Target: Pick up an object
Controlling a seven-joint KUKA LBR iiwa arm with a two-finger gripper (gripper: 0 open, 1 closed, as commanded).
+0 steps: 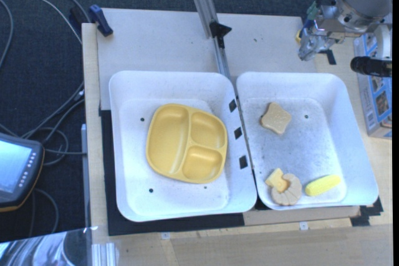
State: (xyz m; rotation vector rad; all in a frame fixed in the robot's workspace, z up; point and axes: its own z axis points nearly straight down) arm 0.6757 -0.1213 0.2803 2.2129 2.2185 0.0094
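Two bins: we see a left bin [124, 152] and a right bin [349, 134] side by side on the bench.
Left bin: it holds a yellow divided plate [186, 143], lying flat near the middle.
Right bin, rear: a tan bread-shaped piece [275, 118] sits alone on the floor of the bin.
Right bin, front: a small yellow cheese-like piece [275, 179] touches or overlaps a round tan cookie-like piece [288, 190]; just beside them to the right lies a yellow corn cob [322, 184], close to the front wall.
Pincer: the gripper [307, 47] hangs over the bare bench behind the right bin, outside its rim; we cannot tell whether it is apart or together, and we see nothing in it.
Target against pincer: the bread-shaped piece is the nearest candidate, forward and a little left of the pincer; the front cluster is well apart from it.
Step, as we judge it: the approach is not yet made and nothing is lifted.
Risks: a descent on the front pair could catch two pieces at once or push one aside; the cob lies close to the wall, where a finger could strike the bin; the low bread-shaped piece could slip out of a shallow close.
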